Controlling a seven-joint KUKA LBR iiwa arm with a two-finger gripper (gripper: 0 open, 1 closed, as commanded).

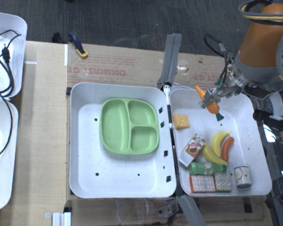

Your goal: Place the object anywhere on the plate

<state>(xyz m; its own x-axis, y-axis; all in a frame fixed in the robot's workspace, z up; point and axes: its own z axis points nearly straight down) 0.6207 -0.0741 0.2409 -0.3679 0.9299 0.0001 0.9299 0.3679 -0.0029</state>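
The claw [210, 99] pinches a toy carrot [207, 100] above the right bin [252, 181]; the green plate [129, 125], far left of it, awaits delivery.

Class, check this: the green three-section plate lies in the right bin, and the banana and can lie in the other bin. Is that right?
Not quite. The camera view shows the green plate in the left bin; the banana and can do lie in the other bin, the right one.

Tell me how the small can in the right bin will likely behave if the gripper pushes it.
The small can seems to lie on its side, so it may roll. Its rounded wall looks smooth, perhaps slippery. The bin wall close beside it might stop it.
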